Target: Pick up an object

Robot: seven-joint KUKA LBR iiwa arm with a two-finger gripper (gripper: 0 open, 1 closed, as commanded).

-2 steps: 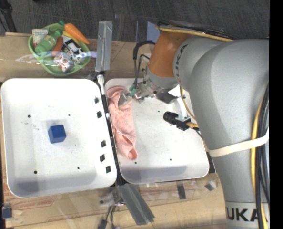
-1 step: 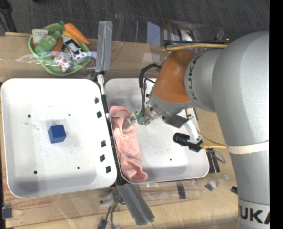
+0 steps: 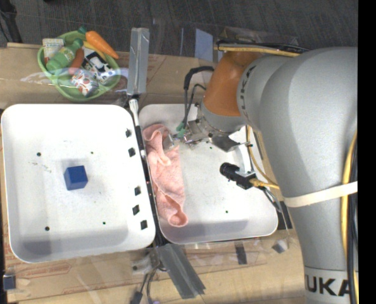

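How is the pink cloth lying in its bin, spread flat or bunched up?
Bunched up: the pink cloth lies as a wrinkled, narrow strip along the left wall of its bin.

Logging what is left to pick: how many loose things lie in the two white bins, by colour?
Blue: 1, the cube, in the bin on the view's left.
Pink: 1, the cloth, in the bin on the view's right.
Total: 2.
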